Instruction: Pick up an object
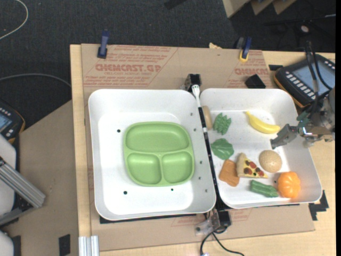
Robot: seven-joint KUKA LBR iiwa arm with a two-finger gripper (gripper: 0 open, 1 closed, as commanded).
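The right bin [234, 97] holds several toy foods: a yellow banana [261, 123], two green leafy pieces [221, 124] [222, 148], a pizza slice [249, 167], an orange wedge [229, 173], a tan round roll [270, 160], an orange pumpkin [289, 184] and a green pod [264, 188]. My gripper [280, 138] reaches in over the bin's right side. It hangs just right of the banana and above the roll, with nothing seen in its grasp.
The left bin [106, 143] holds a green divided plate [159, 153]. A black divider strip [202, 122] runs between the bins. A black tablet-like device [303, 81] sits at the bench's far right, and clamps [103, 43] [245, 49] stand on the back edge.
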